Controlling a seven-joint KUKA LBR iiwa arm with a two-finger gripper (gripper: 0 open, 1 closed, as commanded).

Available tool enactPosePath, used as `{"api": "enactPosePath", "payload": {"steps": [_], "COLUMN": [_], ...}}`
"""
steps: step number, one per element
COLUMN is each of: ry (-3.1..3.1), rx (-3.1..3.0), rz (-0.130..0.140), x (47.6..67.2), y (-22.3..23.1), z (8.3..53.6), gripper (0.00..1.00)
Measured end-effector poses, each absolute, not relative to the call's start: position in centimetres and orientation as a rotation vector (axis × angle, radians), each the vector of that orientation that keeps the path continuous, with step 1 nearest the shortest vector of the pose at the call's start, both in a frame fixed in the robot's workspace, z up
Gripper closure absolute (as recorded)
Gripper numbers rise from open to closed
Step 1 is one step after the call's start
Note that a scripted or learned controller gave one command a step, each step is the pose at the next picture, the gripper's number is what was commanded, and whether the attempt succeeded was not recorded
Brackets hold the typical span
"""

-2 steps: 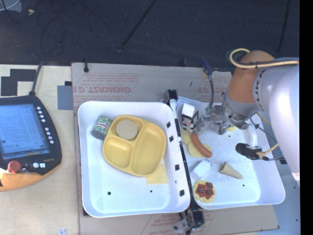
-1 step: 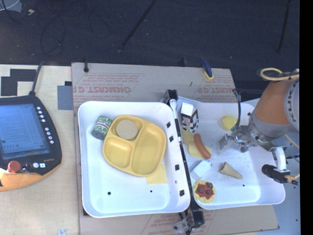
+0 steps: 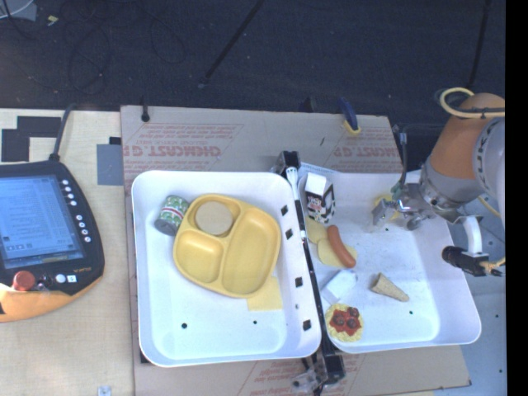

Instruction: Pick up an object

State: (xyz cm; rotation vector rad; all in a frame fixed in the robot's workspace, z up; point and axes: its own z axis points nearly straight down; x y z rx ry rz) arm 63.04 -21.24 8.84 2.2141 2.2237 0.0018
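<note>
Looking down on my desk [image 3: 91, 304], I see the arm [image 3: 462, 159] reaching in from the right, its claw [image 3: 394, 210] low over the far side of the right bin [image 3: 445, 304]. I cannot tell how wide the claw stands; I see nothing between its tips. Candidates in that bin: a small black-and-white carton [image 3: 318, 198] at the far left corner, its print too small to read; a hot dog [image 3: 341, 247] lying on a yellow slice [image 3: 323, 250] just beside it; a cone wedge [image 3: 388, 287] nearer me, apart from the claw; a small pizza [image 3: 345, 322] on the near rim. Left bin [image 3: 206, 337]: a yellow divided plate [image 3: 235, 254] and a green-labelled can [image 3: 172, 213] touching it. Cardboard [image 3: 247, 143] behind carries mirrored red lettering I cannot make out. A tablet pendant [image 3: 41, 229] lies at left.
</note>
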Motion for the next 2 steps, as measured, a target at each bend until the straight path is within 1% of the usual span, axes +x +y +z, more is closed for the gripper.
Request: {"api": "enactPosePath", "payload": {"steps": [1,2], "ry": [2.223,2.223], "rx": [2.219,2.220], "rz": [0.002,-0.001], "x": [64.47,64.43], "y": [-20.89,-21.18], "z": [8.82,8.93], "gripper": [0.00,0.00]}}
